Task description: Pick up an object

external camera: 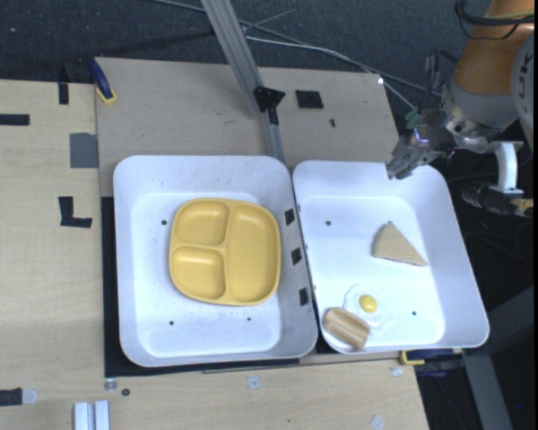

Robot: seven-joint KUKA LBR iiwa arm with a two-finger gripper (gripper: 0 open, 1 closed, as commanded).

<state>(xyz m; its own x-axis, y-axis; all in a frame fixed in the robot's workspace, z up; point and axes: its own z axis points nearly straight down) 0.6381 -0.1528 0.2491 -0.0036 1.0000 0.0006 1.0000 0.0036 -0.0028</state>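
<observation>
The bench (179, 106) is pale wood, with the two white bins side by side on it. Taking the right bin (448, 240) as the landmark: the left bin (139, 240) touches its left wall, and a grey metal bar (238, 47) slants up and away from the point where the two bins meet at their far corners.

The arm (489, 56), grey with its orange band, reaches in from beyond the right bin's far right corner. A yellow divided plate (226, 251) with three compartments lies flat in the middle of the left bin, well to the left of the right bin.

Inside the right bin, a tan wedge-shaped slice (396, 245) lies flat, right of centre. A fried egg (368, 305) lies near the bin's front wall, and a small bread roll (346, 327) sits just beside the egg, at the bin's front left corner, resting against the rim.

The gripper (402, 167) hangs over the right bin's far rim, near its far right corner, well apart from the slice, egg and roll. Nothing is seen between its fingers; whether the jaws are open or closed I cannot tell, since the tip is dark and small.
</observation>
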